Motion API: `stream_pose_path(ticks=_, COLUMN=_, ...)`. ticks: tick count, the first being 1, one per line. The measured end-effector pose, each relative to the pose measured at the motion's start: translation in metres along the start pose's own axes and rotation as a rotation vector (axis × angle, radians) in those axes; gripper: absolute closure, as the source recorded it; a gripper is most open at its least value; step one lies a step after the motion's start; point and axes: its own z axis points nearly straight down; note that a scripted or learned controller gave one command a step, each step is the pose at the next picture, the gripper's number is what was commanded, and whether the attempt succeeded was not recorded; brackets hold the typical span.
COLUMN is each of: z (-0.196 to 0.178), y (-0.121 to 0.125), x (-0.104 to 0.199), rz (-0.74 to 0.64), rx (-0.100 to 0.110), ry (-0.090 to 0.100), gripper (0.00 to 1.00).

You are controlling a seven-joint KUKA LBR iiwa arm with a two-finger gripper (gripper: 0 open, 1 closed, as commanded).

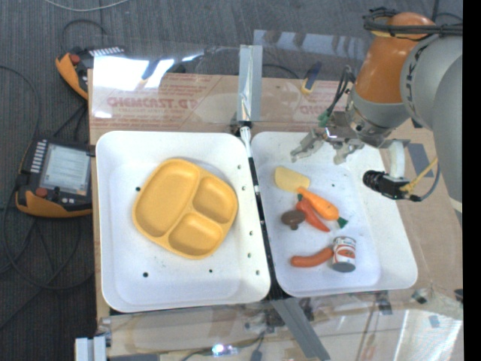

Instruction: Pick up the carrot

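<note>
An orange carrot with a small green tip lies in the middle of the right bin, slanting down toward the right. My gripper hangs above the bin's far edge, up and slightly left of the carrot, well apart from it. Its two fingers are spread open with nothing between them.
Around the carrot lie a pale yellow cheese wedge, a brown piece, a thin red-orange pepper, an orange sausage and a small can. The left bin holds a yellow divided plate.
</note>
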Motion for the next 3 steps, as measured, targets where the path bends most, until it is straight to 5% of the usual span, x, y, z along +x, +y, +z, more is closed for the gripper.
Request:
stream_pose_path(ticks=1, z=0.100, y=-0.061, x=-0.004, rz=0.041, rx=-0.011, ry=-0.002, gripper=0.00)
stream_pose_path(ticks=2, z=0.090, y=-0.059, x=-0.005, rz=0.042, rx=-0.016, ry=-0.004, gripper=1.00)
stream_pose_path(ticks=3, z=-0.047, y=-0.057, x=0.011, rz=-0.428, rx=-0.002, ry=-0.004, gripper=1.00)
